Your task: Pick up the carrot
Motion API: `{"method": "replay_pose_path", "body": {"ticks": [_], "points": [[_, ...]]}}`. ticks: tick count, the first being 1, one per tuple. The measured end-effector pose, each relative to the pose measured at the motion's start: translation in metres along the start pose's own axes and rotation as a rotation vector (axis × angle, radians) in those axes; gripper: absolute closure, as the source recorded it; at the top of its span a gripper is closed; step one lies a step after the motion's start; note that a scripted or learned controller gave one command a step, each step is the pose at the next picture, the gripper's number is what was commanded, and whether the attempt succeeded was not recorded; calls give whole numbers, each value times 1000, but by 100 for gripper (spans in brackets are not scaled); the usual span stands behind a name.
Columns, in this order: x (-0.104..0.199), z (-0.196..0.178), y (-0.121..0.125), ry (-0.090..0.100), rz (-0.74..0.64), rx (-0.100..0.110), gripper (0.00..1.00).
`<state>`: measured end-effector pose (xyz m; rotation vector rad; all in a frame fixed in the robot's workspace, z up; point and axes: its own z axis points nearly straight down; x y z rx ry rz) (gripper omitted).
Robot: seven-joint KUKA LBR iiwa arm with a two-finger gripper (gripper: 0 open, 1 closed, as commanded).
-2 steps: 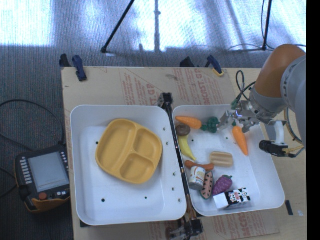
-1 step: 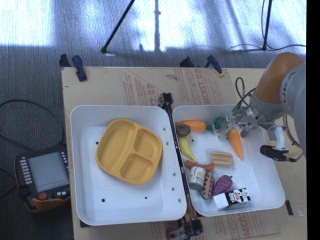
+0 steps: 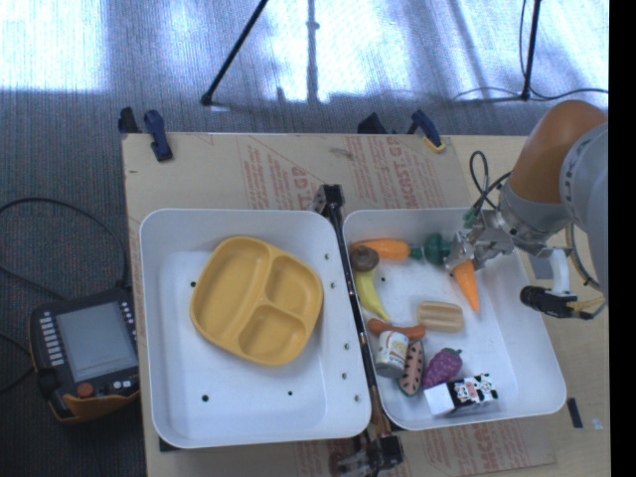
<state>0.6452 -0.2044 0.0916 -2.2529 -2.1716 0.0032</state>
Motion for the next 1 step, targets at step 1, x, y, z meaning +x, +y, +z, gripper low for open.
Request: {"method": "replay_pose_path", "body": {"ticks": [1], "points": [[25, -79, 0, -9, -94, -13, 100]]}}
